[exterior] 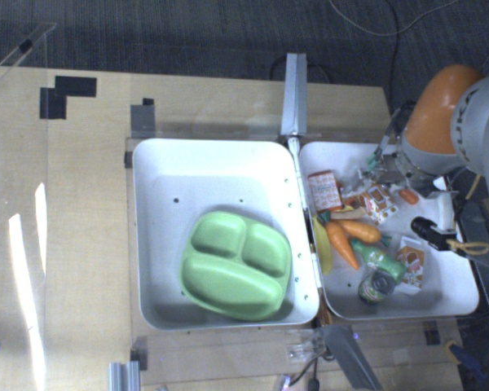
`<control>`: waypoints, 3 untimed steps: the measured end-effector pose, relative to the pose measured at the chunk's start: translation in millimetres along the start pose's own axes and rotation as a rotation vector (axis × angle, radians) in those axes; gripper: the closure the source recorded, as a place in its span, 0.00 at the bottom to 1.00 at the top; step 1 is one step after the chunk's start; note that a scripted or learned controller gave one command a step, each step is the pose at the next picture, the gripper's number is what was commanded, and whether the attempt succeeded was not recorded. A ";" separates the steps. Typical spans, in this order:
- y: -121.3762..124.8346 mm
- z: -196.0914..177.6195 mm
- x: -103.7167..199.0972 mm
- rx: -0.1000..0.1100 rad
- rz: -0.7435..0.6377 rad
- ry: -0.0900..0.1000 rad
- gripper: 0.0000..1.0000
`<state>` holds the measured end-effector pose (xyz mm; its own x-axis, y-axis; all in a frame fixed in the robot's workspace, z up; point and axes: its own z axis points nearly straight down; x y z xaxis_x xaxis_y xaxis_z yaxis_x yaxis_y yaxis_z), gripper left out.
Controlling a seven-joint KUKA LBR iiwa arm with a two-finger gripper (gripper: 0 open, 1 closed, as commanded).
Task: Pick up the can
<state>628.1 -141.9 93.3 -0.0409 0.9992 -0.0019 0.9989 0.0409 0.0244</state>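
- Can: a small metal cylinder, by my judgement stiff and fairly light, with smooth rounded sides that could slip; the surest hold is across its body, one finger on either side, not on the rim.
- Gripper: it hangs at the far edge of the right bin, below the arm's orange band; whether it is spread or closed I cannot tell, and nothing is seen held in it.
- Relative position: the can lies well apart from the gripper, at the right bin's near edge, almost straight towards the viewer from it.
- Clutter between: a red-and-white packet, carrots and a green bottle touching the can.
- Left bin: holds a green divided tray.
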 end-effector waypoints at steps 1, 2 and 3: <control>-53.8 -20.9 54.1 0.024 -0.001 0.003 0.00; 19.0 -90.5 -49.0 0.022 0.287 -0.002 0.00; 2.3 -15.6 0.5 0.022 0.185 0.001 0.00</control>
<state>630.0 -141.3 109.0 0.1438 0.9896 0.0012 0.9896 -0.1438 0.0022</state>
